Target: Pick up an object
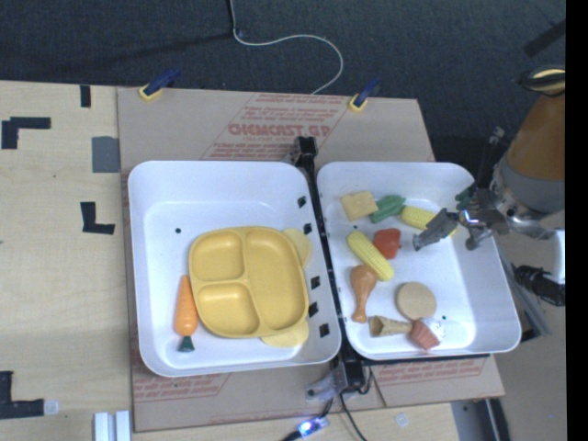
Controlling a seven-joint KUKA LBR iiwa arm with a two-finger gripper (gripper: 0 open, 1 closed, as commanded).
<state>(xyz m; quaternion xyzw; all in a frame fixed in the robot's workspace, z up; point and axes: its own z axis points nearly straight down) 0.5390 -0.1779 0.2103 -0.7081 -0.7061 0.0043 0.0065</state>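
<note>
The right bin (487, 283) holds several toy foods: a yellow block (357, 205), a green pepper (391, 206), a yellow piece (418, 216), a corn cob (369, 254), a red tomato (388, 242), a chicken drumstick (363, 288), a round cookie (415, 299), a cone (390, 326) and a pink piece (424, 336). My gripper (448, 235) hovers over the right part of this bin, just right of the tomato and the yellow piece. It is open, with one finger (430, 235) slanting down to the left and nothing between the fingers.
The left bin (152, 246) carries a yellow divided plate (248, 278), an orange carrot (186, 309) beside its left edge and a pale yellow piece (285, 334) under its lower right. A black divider (317, 246) runs between the bins. Cardboard lies underneath.
</note>
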